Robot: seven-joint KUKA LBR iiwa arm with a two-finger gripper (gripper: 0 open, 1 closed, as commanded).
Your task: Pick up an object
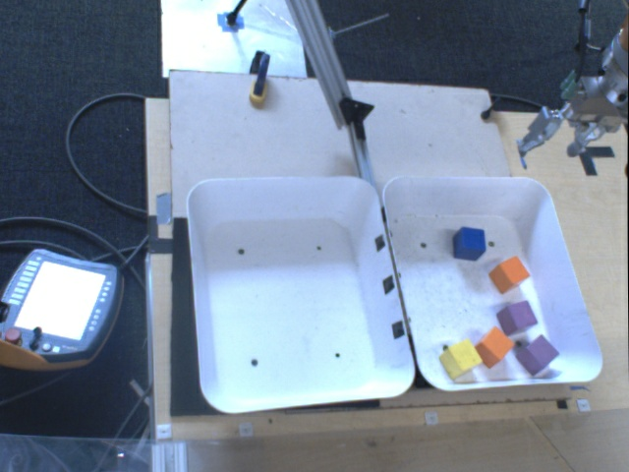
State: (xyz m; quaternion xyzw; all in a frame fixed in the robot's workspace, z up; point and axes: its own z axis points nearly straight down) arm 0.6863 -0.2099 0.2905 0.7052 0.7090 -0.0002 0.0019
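The right bin (550, 226) holds a blue cube (470, 243), two orange cubes (508, 274) (494, 345), two purple cubes (516, 317) (536, 354) and a yellow cube (459, 359). My gripper (563, 140) hangs at the upper right, above the bench beyond the right bin's far corner. Its fingers are spread open with nothing between them. It is well clear of all the cubes.
The left bin (211, 214) lies beside the right one. A slanted metal pole (324, 52) crosses the back board down to the gap between the bins. A yellow and black clamp (258, 79) sits on the board. A teach pendant (57, 308) lies at the far left.
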